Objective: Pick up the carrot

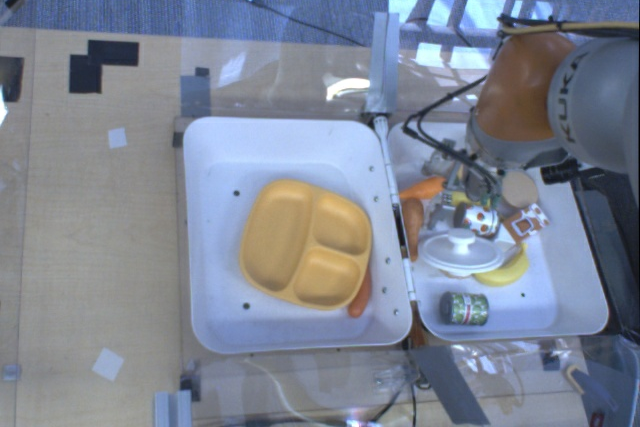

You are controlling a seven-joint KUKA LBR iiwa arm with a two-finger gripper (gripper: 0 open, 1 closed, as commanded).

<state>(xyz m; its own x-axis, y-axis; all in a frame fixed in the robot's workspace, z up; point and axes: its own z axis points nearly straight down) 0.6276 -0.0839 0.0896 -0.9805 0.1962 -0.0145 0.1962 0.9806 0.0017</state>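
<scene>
Green can (465,308) sits lower right; gripper (462,183) hovers beside the carrot (424,189), grasp state unreadable. Approach should centre on it.

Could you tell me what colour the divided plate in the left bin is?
Yellow: the divided plate, seen in the camera view.

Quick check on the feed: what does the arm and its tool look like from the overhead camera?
The arm is rounded grey metal with dark KUKA lettering, and a broad orange band sits above the wrist. Black cables loop beside that band. The tool is a small cluster of grey and dark metal parts.
</scene>
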